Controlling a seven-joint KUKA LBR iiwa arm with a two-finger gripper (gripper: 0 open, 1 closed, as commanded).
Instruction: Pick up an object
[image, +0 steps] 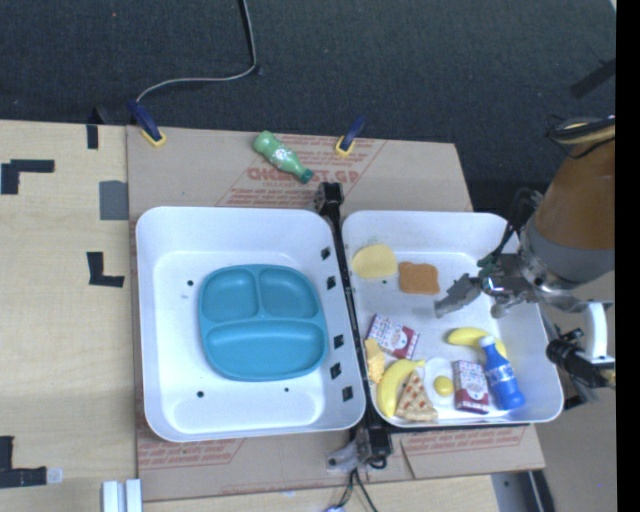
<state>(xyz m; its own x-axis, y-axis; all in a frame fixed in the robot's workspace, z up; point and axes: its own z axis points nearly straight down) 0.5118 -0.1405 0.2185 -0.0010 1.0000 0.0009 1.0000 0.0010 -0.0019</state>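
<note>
We cannot make out the small things in the right bin (470, 222) very well, because they are blurry and packed close. The arm (575, 215) is cut off at the right edge, so we see just its orange and grey end. It reaches in from the right and leans over the right bin. The gripper (478, 290) hangs above the bare white floor of that bin, and its fingers (455, 297) look spread apart with nothing between them. Just below it lies a small banana (466, 337), beside a blue bottle (500, 374). A brown toast slice (419, 277) and a round yellow piece (375, 261) lie near the top. A red and white box (392, 337), a big banana (392, 383), a waffle wedge (415, 400) and a fried egg (441, 382) lie lower down. The left bin (160, 330) holds a blue plate (264, 321) with three parts. A green bottle (282, 157) lies on the surface behind the bins.
</note>
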